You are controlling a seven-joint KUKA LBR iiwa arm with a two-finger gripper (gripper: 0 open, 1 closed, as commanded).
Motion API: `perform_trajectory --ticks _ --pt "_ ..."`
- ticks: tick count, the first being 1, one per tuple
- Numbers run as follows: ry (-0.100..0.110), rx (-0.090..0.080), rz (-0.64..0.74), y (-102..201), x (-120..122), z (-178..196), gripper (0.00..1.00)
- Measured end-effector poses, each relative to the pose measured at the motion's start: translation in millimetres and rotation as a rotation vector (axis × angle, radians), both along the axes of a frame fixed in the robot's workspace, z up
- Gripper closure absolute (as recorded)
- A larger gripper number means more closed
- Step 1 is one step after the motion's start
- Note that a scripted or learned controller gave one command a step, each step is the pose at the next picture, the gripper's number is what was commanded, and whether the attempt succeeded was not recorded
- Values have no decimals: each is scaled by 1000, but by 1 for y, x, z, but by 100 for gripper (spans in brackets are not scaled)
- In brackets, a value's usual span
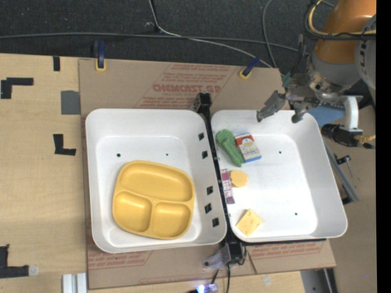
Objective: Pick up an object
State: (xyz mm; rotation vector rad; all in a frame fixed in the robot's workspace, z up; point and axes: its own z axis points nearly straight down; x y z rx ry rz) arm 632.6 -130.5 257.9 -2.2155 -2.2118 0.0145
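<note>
Cheese wedge (248,222) lies well apart from open tool (282,111).

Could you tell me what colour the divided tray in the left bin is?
The divided tray is yellow, seen clearly in the camera view.

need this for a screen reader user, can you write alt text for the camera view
A grey robot arm's open two-finger gripper hovers over the far edge of the right white bin, holding nothing. That bin holds a green toy, a small red and white carton and a yellow wedge; the left white bin holds a yellow divided plastic plate.
</note>
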Motion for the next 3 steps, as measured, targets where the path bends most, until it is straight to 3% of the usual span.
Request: perform_trajectory --ticks 1,3 --pt "-13 -2 3 0 2 8 0" --pt "-7 -2 4 5 10 -100 0"
